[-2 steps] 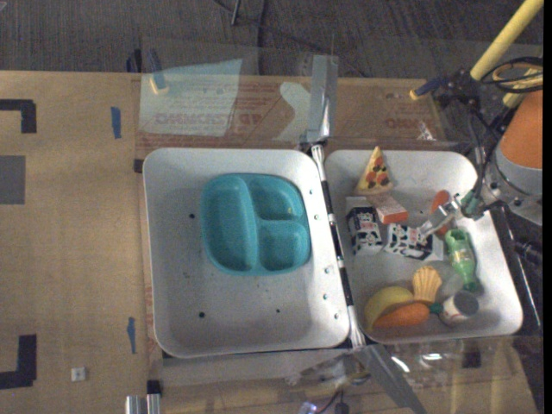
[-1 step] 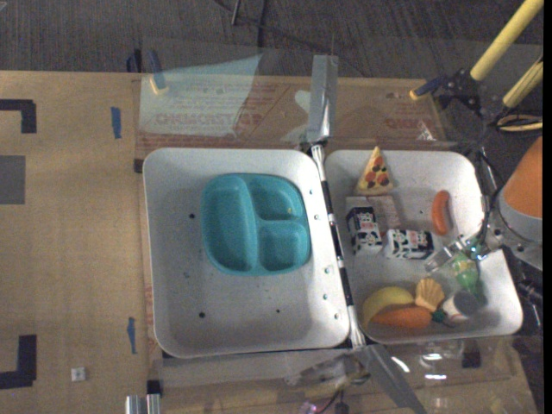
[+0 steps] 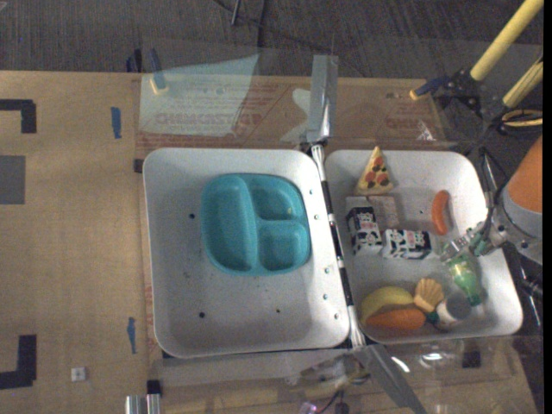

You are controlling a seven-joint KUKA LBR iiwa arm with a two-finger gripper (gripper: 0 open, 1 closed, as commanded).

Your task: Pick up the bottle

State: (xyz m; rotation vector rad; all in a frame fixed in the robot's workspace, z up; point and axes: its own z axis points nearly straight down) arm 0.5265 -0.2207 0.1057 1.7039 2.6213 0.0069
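At the right edge of the right bin (image 3: 483, 179), the gripper (image 3: 477, 241) is low over the bottle (image 3: 466, 279), which is pale green and clear with a dark cap. Beside the bottle, toward the middle of the bin, are a small tan shell-like toy (image 3: 428, 293), a yellow banana (image 3: 385, 300) and an orange carrot-like piece (image 3: 398, 320). Further from the bottle, two black and white cartons (image 3: 365, 229) lie near the bin's middle, a pizza slice (image 3: 374, 172) rests at the far side, and an orange sausage (image 3: 441, 211) lies just behind the gripper. Left of the bottle's bin, the other bin (image 3: 172, 283) carries a teal divided plate (image 3: 255, 223).

The gripper appears to touch the upper end of the bottle, but whether it is wide or closed I cannot tell. The bottle seems to rest on the bin floor, so I judge the approach nearly done, while the grasp and the lift remain.
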